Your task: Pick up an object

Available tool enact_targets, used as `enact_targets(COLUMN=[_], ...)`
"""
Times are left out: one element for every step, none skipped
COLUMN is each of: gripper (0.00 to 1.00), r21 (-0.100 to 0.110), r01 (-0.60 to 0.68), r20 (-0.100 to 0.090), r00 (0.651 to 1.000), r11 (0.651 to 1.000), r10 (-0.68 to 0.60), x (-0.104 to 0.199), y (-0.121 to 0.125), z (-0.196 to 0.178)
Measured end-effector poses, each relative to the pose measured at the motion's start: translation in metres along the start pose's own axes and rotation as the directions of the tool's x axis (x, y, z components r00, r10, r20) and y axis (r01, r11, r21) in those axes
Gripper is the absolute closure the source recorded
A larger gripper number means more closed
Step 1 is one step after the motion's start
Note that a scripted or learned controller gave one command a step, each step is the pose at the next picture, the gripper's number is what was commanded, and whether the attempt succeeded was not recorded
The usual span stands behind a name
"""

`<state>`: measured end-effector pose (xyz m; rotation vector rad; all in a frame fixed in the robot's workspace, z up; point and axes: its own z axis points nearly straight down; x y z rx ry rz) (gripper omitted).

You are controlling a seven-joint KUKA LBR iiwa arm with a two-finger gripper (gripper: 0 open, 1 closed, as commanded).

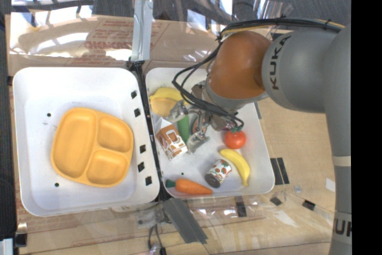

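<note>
The gripper (200, 128) hangs low in the right bin (259, 122), at its centre, over a green item (183, 126); whether its fingers are open or shut, I cannot tell. That item, at nine o'clock from the tomato (235, 138), looks light and rigid; grasp across its narrow sides.

Left of the end effector (200, 128) a matt yellow plastic tray (92, 146) lies in a smooth white plastic bin (30, 98), with glossy plastic-looking tomato (235, 139) just right.
</note>
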<state>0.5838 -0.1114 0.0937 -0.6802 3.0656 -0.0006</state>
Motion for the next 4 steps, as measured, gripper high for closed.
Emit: enact_targets(gripper=[1.0,1.0,1.0,1.0], r21=[0.001,0.005,0.001,0.007], r01=[0.003,-0.07,0.283,0.177], r20=[0.002,0.009,0.001,0.007], r00=[1.0,0.997,0.959,0.984], r11=[1.0,0.998,0.959,0.984], r10=[-0.003,0.07,-0.283,-0.178], x=[-0.002,-0.071,-0.029,-0.046], y=[0.001,-0.004,-0.087,-0.08], z=[-0.011,-0.104,-0.064,-0.155])
